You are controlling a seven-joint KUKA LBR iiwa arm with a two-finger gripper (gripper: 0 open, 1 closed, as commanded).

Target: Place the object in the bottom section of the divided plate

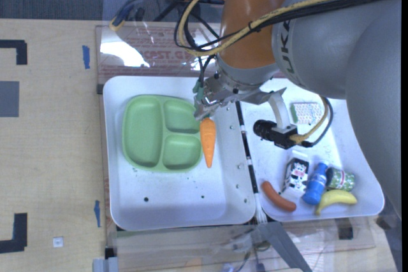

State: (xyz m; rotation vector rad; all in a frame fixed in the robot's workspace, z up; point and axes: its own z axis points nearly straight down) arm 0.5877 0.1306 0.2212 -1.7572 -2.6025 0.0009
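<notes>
A green divided plate [136,160] lies in the left bin [172,210], with one long section on its left and two smaller ones on its right. An orange carrot [208,141] hangs upright, point down, at the plate's right rim beside the lower right section. My gripper [203,107] is directly above it, and the fingers are shut on the carrot's wide top end. The arm's wrist and orange band hide the bin's far right corner.
The right bin [366,165] holds a red sausage [278,196], a banana [336,199], a blue bottle [315,183], a green can [343,179], a small cow-patterned carton [296,174] and a dotted pale packet [306,113]. A raised divider [245,156] separates the bins.
</notes>
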